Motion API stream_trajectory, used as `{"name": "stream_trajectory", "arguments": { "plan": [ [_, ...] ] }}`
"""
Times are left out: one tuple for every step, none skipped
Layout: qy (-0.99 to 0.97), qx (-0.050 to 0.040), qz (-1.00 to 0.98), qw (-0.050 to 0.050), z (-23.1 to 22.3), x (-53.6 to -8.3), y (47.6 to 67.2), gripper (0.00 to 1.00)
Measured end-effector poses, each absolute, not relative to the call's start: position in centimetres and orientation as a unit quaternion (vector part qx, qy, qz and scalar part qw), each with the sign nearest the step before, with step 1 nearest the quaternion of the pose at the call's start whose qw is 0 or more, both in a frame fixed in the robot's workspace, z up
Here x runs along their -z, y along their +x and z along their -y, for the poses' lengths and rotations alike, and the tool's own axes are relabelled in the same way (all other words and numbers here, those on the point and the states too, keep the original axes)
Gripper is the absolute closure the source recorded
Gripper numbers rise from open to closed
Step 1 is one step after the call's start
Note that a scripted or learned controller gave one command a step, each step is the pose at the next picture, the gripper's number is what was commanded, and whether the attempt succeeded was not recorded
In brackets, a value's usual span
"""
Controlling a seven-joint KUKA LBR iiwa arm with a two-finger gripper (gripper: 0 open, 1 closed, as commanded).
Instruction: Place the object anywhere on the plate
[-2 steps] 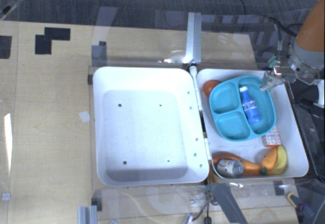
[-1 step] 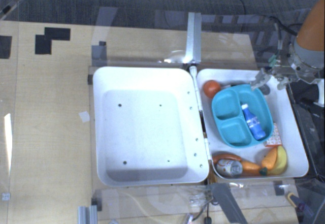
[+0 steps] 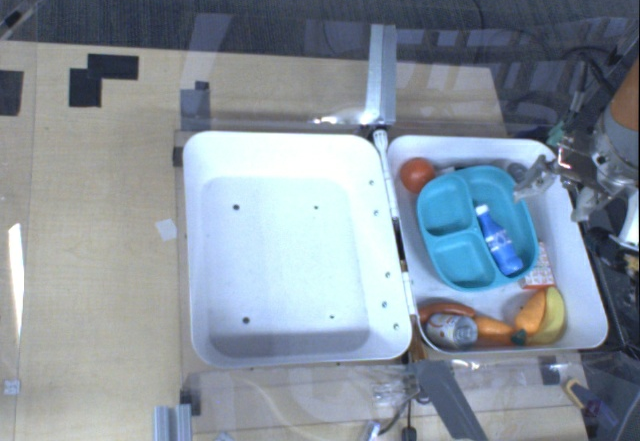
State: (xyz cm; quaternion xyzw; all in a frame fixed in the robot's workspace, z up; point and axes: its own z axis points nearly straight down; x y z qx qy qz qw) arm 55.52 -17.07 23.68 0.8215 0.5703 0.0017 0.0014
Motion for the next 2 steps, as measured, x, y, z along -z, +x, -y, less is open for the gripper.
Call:
{"name": "stream_trajectory", "arguments": {
  "plan": [
    [0.875,-0.0013,-0.485,0.001,12.2,-26.7,53.7,0.00],
    [0.940,-0.0008,-0.340,0.000,7.1,-27.3,48.7,0.00]
  ]
}}
